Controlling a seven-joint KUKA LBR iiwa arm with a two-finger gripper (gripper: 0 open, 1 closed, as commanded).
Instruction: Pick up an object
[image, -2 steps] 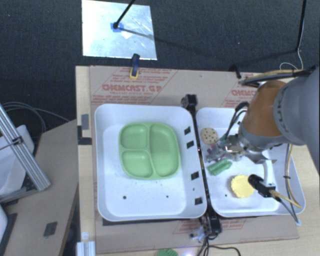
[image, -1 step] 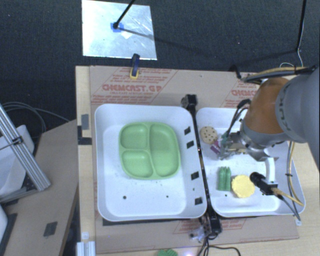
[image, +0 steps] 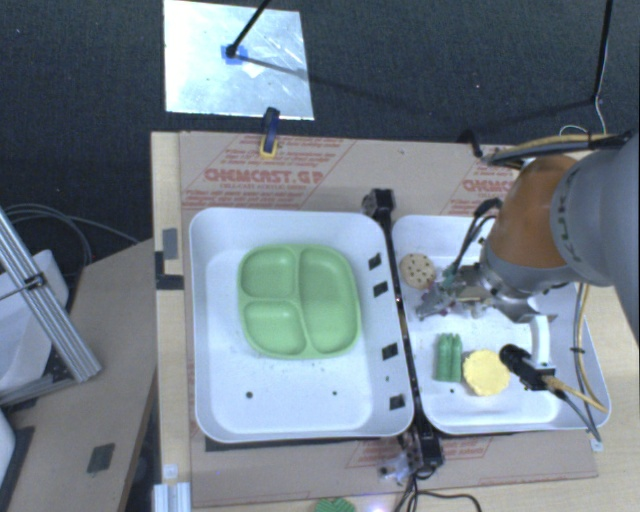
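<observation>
Two white bins sat side by side on a printed cardboard sheet (image: 300, 170) covering the bench (image: 167, 330).

Left bin (image: 215, 300): one pale green divided plate (image: 298, 300), three compartments, lying flat near the bin's middle, nothing on it.

Right bin (image: 430, 235): three loose items.
- Round tan cookie (image: 416, 268), speckled, close to the bin's left edge in the far half.
- Small green piece (image: 447, 357), upright oblong, near the left edge in the near half.
- Round yellow piece (image: 485, 373), just beside the green one on its right, toward the bin's near edge. Whether the two touched could not be told.

Arm (image: 585, 215), grey with orange band, came in over the right bin's right edge. End effector (image: 447, 297) sat low over the middle of the right bin, between the cookie and the green piece, just beside the cookie's lower right. Nothing was seen in its grasp; whether it was apart or together could not be told from this angle.

All three items lay on the bin floor.

A yellow clamp (image: 268, 140) stood at the far edge of the cardboard.
</observation>
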